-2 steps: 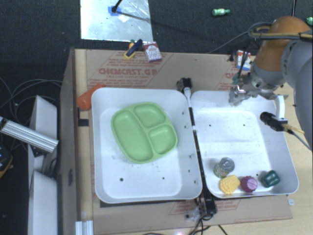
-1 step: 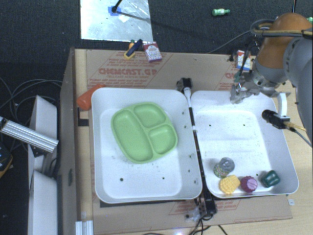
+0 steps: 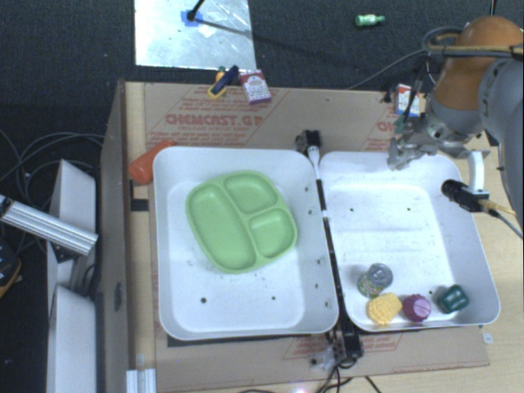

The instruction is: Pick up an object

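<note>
Several small objects lie along the near edge of the right bin point(image 3: 409, 219): a crumpled silvery ball point(image 3: 376, 279), a yellow bumpy piece point(image 3: 384, 308), a purple cylinder point(image 3: 417, 307) and a dark teal block point(image 3: 451, 299). My gripper point(image 3: 403, 155) hangs over the far rim of the right bin, well away from these objects. Nothing shows between its fingers.
The left bin point(image 3: 237, 309) holds a green three-compartment plate point(image 3: 241, 219). An orange object point(image 3: 142, 164) sits outside the left bin's far left corner. A small red-and-white box point(image 3: 257, 87) and a yellow-black item point(image 3: 223, 81) lie on the cardboard behind the bins.
</note>
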Available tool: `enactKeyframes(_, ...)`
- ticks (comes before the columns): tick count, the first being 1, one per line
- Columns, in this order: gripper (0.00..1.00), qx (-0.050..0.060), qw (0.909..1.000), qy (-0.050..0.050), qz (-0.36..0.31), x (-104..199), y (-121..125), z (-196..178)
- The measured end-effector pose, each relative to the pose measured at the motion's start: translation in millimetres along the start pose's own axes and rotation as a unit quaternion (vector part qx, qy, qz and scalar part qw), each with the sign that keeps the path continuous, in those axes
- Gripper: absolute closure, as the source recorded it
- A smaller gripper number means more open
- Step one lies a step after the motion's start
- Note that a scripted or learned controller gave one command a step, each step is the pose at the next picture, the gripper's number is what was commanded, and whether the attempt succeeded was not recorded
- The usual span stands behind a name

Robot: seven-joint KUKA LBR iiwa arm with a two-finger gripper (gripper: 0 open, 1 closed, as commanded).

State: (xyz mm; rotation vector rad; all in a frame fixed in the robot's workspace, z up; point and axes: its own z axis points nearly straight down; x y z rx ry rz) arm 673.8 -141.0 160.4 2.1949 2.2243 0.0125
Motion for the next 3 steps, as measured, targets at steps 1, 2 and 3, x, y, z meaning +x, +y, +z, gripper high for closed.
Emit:
enactKeyframes(1, 1.00, -0.002, 1.0000, 0.000, -0.001, -0.2, 1.2, -11.2)
enactKeyframes(2, 1.00, -0.004, 1.0000, -0.001, -0.002, -0.5, 2.3, -22.3)
enactKeyframes(3, 1.00, -0.006, 1.0000, -0.001, -0.003, -0.7, 3.5, -33.6)
